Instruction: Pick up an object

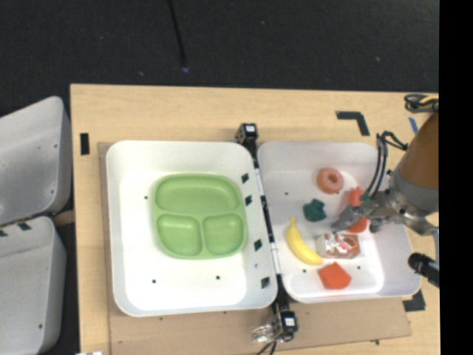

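Here the arm (417,165) slants leftward, its gripper (341,228) low (right bin (295,168)).

You have two white bins (126,198) on a tan bench (89,109). At left of centre sits a light green divided plate (198,214). To the right: a pink doughnut (330,180), a yellow banana (299,244), a dark green piece (315,210), an orange-red block (334,276).
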You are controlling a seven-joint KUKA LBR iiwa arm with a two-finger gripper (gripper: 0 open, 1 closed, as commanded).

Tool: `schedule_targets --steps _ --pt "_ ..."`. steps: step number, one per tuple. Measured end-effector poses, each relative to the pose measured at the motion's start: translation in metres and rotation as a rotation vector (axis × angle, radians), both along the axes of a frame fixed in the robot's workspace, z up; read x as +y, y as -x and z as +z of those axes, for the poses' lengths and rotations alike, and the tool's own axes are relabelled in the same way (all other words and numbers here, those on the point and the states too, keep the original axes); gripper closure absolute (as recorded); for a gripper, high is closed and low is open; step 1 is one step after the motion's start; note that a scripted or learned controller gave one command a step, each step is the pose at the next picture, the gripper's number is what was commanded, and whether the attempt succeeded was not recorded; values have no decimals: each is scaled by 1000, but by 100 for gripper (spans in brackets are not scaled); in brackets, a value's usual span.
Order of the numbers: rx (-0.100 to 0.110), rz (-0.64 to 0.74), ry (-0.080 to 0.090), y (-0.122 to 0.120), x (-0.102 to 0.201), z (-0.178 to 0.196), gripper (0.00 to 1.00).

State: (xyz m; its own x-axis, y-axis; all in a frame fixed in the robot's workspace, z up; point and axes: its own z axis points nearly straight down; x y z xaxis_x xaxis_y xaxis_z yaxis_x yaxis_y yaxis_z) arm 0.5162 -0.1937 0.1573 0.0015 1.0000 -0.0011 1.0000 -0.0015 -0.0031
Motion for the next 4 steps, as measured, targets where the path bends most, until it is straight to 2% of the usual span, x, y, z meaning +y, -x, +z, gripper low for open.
schedule_targets --steps 1,2,4 --pt "-25 -1 2 -7 -1 -43 0" --pt "-8 -3 0 -1 -1 -39 100" --pt "-10 5 2 3 -1 53 100"
